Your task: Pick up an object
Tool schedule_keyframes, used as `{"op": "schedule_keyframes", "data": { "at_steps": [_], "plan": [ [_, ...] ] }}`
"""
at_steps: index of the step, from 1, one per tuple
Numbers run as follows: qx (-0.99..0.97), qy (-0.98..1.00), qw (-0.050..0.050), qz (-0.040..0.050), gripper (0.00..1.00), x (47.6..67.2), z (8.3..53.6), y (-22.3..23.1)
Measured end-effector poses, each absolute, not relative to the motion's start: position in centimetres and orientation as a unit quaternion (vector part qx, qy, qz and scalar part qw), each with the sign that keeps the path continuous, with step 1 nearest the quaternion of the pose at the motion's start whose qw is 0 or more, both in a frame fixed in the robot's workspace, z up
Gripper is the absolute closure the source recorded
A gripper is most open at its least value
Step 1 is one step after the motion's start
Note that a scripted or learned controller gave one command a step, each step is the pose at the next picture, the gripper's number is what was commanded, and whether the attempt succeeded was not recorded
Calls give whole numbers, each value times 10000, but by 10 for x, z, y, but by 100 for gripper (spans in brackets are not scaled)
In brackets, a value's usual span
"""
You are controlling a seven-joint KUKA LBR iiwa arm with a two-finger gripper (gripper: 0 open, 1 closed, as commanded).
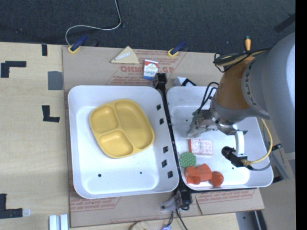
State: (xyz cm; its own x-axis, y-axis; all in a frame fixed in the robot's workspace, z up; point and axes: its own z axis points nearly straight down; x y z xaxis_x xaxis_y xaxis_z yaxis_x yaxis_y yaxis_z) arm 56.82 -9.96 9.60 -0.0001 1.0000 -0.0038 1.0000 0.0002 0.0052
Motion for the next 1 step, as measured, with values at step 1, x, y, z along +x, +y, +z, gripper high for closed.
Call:
{"op": "schedule_keyframes", "data": {
  "at_steps": [1],
  "plan": [
    [7062,7080,-2,2,100,553,185,-45]
  ]
}}
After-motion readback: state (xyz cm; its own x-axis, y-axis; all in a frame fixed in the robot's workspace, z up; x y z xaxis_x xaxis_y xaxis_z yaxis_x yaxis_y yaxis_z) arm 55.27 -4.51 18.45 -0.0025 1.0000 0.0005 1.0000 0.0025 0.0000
